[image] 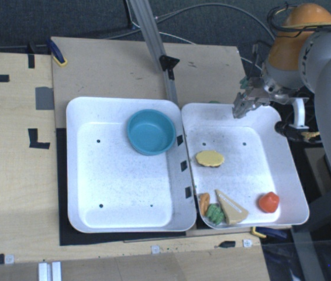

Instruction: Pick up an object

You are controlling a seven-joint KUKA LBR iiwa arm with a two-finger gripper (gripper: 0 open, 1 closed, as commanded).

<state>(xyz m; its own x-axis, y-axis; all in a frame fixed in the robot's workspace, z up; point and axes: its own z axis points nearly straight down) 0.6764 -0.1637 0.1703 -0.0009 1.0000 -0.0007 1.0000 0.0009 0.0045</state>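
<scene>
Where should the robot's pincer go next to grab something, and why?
Probably toward the near side of the right bin and down, I think. The pincer hangs over that bin's far edge with nothing between its fingers, and the closest thing is the yellow cookie-shaped toy, lying flat with bare space around it. The tomato sits farther off, in the near corner.

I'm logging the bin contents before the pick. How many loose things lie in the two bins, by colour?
Blue: 1, the bowl in the left bin
Yellow: 1, the flat round piece
Tan: 1, the wedge
Orange: 1, the small strip
Green: 1, the leafy piece
Red: 1, the tomato
Total: 6
</scene>
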